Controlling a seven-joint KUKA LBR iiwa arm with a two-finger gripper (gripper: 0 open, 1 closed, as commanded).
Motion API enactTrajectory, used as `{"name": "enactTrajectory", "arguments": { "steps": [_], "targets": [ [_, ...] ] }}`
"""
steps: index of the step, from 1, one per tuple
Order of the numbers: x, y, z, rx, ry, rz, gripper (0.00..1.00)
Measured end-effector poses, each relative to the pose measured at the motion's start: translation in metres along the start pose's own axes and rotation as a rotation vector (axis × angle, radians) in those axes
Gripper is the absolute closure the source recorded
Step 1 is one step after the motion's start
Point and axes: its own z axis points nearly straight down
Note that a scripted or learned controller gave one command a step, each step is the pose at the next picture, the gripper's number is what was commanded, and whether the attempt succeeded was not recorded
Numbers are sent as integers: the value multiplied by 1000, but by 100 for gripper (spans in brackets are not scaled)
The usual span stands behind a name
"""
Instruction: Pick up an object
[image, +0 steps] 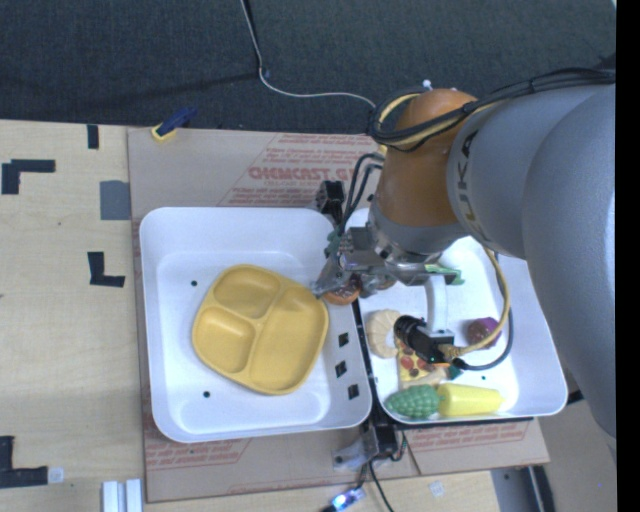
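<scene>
Pincer (340, 284) is seen over the bins' divider, beside a small brown object (343, 294); its grip cannot be told, so no pick-up is confirmed.

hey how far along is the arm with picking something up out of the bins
Done: the hand is down low at the divider between the two bins, with a small brown object right at its tip. In hand: whether it grips that object cannot be told. The yellow divided plate lies in the left bin, and the corn lies in the right bin. Left: a clear lift.
</scene>
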Motion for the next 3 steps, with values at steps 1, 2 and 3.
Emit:
{"name": "enactTrajectory", "arguments": {
  "steps": [1, 2, 3],
  "targets": [
    [7, 1, -19, -1, 0, 0, 100],
    [4, 2, -18, 0, 0, 1, 100],
    [5, 5, -18, 0, 0, 0, 100]
  ]
}}
